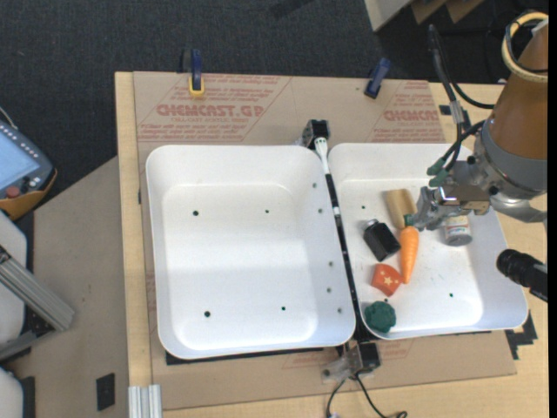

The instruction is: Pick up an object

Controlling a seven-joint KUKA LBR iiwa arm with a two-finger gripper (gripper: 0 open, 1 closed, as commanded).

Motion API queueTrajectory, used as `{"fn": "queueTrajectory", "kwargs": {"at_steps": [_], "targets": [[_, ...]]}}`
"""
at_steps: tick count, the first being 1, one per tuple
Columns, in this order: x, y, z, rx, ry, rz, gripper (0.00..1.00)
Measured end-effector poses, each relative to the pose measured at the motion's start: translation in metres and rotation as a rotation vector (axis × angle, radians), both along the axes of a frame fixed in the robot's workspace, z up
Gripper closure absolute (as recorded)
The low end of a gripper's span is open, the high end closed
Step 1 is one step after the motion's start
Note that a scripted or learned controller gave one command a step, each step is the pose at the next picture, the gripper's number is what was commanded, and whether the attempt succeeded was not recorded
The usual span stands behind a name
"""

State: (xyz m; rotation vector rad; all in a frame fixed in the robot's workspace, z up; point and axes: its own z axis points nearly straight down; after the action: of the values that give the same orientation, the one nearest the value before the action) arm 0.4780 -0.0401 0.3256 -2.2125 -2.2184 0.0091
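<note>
Objs all in right bin (487,316), none lifted. Carrot (408,252) lies near bin centre, long axis roughly top-to-bottom, top end just under the gripper (432,212). Red block (386,279) touches carrot's lower end on its left. Black block (379,239) sits just left of carrot, tilted, apart from red block. Tan cylinder (399,205) lies above black block, near carrot's top end, just left of gripper. Green lump (379,317) rests at bin's front edge, below red block, near the divider side. Silver can (454,230) sits right of carrot, partly covered by the wrist hardware. Gripper low over bin, betw. tan cylinder and silver can, just above carrot top; finger state: cannot tell, tips lost in clutter and wrist shadow; nothing seen clamped. Arm (522,120) enters from right, orange band above grey wrist, cables running up along it. Left bin (174,259) beside right bin, rims touching along centre line, w/ small black dots on its floor. Both bins sit on brown board (261,103) w/ red print. Two blue clamps (196,68) on board's far edge. Black clip (316,133) at far end of the seam betw. bins.
</note>
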Motion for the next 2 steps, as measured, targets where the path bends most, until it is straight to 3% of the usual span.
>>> {"fn": "queueTrajectory", "kwargs": {"at_steps": [1,2], "targets": [[0.036,0.045,0.158,-0.001,-0.033,0.004,1.0],[0.0,0.0,0.02,-0.002,0.005,-0.009,1.0]]}}
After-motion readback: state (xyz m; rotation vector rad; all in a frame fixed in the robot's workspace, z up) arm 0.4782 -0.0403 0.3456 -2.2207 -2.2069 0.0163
